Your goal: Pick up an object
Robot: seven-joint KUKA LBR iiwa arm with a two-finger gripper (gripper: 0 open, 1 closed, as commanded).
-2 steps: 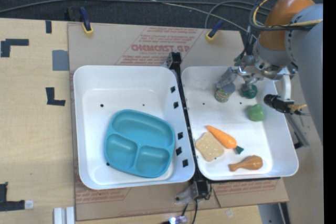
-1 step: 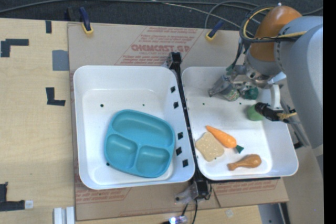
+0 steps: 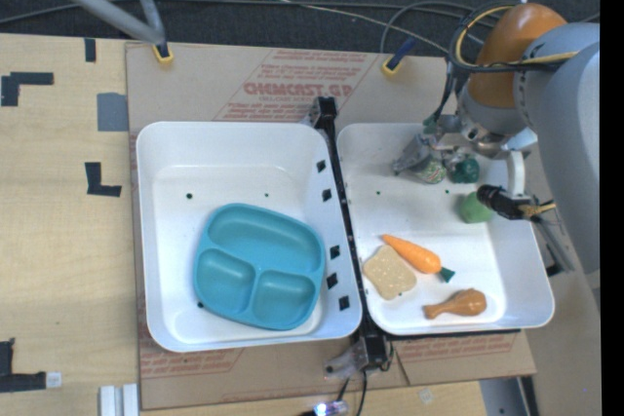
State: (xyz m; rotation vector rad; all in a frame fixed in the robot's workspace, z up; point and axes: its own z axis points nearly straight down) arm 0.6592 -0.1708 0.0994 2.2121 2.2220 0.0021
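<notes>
The cardboard [image 3: 292,78] under the bins shows red print, "CHEMCAST GP"; the gripper [image 3: 426,161] is low in the right bin's [image 3: 517,307] far part; how wide its jaws stand, I cannot tell.

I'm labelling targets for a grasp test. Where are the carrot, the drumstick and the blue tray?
carrot [image 3: 411,253]: camera view, right bin, middle of its orange body.
drumstick [image 3: 462,304]: camera view, right bin, its thick meaty end.
blue tray [image 3: 259,265]: camera view, left bin, where its dividers meet.

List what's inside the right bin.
Right bin holds a carrot, a cracker, a drumstick and a green item. The gripper covers part of the far corner.
</notes>
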